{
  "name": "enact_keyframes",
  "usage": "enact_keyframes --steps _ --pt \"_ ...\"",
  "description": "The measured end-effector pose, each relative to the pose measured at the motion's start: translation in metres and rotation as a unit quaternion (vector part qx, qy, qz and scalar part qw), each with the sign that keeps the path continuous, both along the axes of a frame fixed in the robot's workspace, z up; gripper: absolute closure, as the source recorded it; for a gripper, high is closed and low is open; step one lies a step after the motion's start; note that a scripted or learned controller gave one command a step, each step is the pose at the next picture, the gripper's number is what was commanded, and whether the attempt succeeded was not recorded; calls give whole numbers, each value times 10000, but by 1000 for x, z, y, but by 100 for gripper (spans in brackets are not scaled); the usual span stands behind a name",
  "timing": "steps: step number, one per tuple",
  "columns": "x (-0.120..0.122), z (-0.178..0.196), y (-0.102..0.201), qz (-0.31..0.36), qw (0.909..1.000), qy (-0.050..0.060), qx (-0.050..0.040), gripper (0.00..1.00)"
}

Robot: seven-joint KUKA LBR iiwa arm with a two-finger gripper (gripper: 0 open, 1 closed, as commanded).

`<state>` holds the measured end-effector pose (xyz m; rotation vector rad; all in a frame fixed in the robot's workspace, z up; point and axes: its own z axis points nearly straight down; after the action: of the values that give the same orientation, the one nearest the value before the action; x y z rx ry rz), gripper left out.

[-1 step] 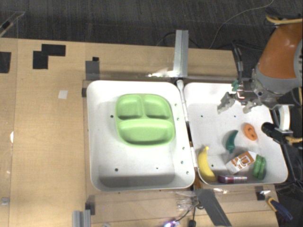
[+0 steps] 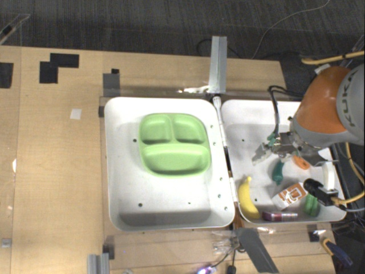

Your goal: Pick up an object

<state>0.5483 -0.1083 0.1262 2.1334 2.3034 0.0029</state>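
1. Camera view, layout: two white bins side by side on the tabletop (image 2: 51, 170). Left bin (image 2: 122, 210) holds a green divided plate (image 2: 173, 143), lying flat in the upper middle of the bin.
2. Right bin (image 2: 245, 121) holds the loose objects, all toward its lower right part.
3. Banana (image 2: 246, 197): lies along the lower left edge of the right bin, next to the divider between the bins.
4. Small orange-and-white carton (image 2: 291, 194): right of the banana, tilted. A purple marker-like tube (image 2: 280, 215) lies just below it near the bin's bottom wall.
5. Green block (image 2: 311, 205) sits right of the carton. A teal object (image 2: 278, 172) stands just below the arm's tool; a small orange piece (image 2: 301, 163) is beside it on the right.
6. Arm (image 2: 328, 104) comes in from the right, orange band over the right bin's upper right area.
7. Jaws (image 2: 274, 148): low over the middle of the right bin, just above the teal object. Can't tell how far apart they are, or whether they touch anything; nothing visibly between them.
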Motion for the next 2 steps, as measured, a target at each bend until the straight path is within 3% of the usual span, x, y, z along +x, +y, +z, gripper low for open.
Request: enact_keyframes --steps 1,2 --pt "-46 -27 -66 -273 9996 -2 -1 0" --pt "-7 -36 -93 -1481 9890 -36 26 0"
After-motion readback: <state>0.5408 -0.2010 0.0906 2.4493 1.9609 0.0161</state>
